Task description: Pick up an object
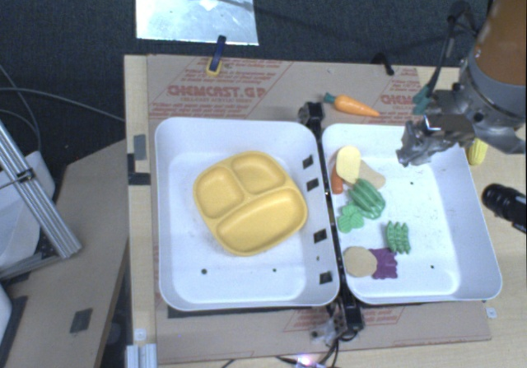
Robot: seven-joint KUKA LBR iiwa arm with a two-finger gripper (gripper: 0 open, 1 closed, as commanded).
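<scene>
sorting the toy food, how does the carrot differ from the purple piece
The carrot is orange with a green tip; the purple piece is purple all over. The carrot is long and tapered; the purple piece is squat and lumpy. The carrot lies outside on the cardboard; the purple piece sits in the right bin.

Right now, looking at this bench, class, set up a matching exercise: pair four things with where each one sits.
Things:
1. yellow three-compartment plastic plate
2. orange toy carrot
3. purple toy piece
4. grey two-finger gripper

Places:
A. on the cardboard beyond the bins
B. above the right bin's far end
C. in the left bin
D. near the right bin's front edge

Pairs: 1-C, 2-A, 3-D, 4-B
</scene>
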